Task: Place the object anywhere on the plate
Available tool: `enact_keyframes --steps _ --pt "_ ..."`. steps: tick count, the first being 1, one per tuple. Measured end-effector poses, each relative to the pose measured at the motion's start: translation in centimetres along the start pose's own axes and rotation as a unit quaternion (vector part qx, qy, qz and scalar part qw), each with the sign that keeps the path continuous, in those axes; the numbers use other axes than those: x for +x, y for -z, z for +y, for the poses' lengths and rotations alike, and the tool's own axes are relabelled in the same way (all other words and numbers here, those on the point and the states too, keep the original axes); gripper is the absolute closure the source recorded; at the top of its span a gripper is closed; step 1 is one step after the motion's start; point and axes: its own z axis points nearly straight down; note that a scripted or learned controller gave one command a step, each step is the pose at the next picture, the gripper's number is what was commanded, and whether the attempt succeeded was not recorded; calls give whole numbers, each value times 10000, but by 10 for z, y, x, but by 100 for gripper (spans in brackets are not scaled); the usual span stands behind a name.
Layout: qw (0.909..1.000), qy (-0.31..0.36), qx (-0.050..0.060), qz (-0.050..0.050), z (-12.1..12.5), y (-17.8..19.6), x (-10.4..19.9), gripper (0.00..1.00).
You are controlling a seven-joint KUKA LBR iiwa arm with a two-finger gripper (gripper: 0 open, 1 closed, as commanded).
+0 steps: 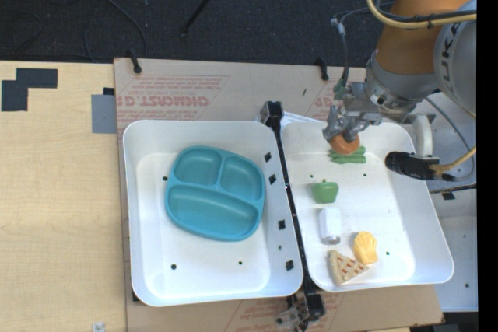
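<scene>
Bins are sitting side by side on the counter, with the grey-and-orange arm reaching in from the right over the far end of the right bin. The hand is hanging low there, its fingers closing around an orange toy carrot; the carrot's green leafy top is lying on the bin floor just beneath. Whether the carrot is fully lifted or resting on the floor cannot be told.

Nearer the camera in the same bin, a green toy pepper is lying just in front of the carrot, a small white cylinder is lying near it, and a yellow piece is touching a toy pizza slice at the near corner.

The teal plate, divided into three compartments, is lying in the middle of the left bin, well apart from the carrot.
</scene>
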Motion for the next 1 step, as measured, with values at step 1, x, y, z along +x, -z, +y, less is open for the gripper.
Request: enact_keyframes --steps 1 --pt "10000 -6 5 -4 -17 -13 40 100"
